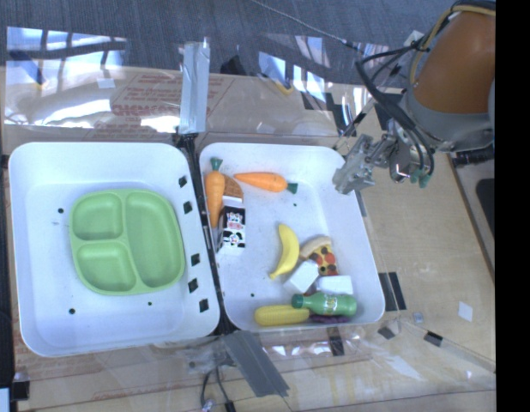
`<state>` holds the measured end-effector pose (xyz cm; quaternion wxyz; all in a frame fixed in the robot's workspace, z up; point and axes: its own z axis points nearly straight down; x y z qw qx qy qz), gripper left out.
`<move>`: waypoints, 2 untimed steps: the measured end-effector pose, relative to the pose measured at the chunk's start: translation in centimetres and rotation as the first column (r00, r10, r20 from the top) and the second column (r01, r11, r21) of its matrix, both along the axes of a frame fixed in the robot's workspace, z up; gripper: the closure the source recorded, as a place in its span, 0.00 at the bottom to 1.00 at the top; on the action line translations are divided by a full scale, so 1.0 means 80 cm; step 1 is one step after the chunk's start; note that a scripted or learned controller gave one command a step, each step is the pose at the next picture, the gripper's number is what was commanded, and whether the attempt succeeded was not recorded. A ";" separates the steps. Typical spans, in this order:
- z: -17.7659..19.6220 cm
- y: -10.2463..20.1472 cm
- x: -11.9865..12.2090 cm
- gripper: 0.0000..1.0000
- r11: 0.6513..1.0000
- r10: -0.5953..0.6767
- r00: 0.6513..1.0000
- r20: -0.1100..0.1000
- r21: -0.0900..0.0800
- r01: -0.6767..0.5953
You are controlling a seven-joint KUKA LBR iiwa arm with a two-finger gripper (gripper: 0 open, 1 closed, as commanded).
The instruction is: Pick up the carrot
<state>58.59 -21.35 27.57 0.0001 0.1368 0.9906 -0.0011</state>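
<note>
Two orange carrots [261, 181] lay in the right bin [355, 230]: one flat near its far wall, another [214, 197] seemingly against its left wall.

We are seeing the arm [449, 67] being cut off by the right edge. Items are overlapping in the right bin [355, 230] corner — a dark object [321, 318] is hiding beneath the green bottle [327, 304], unidentifiable.

Bench [436, 256] under two white bins [25, 230] (side by side)

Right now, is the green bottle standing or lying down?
Lying down: the green bottle rests on its side in the right bin, cap pointing left.
</note>
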 end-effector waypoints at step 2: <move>-0.150 0.005 0.018 0.00 1.000 0.030 1.000 -0.008 0.006 -0.030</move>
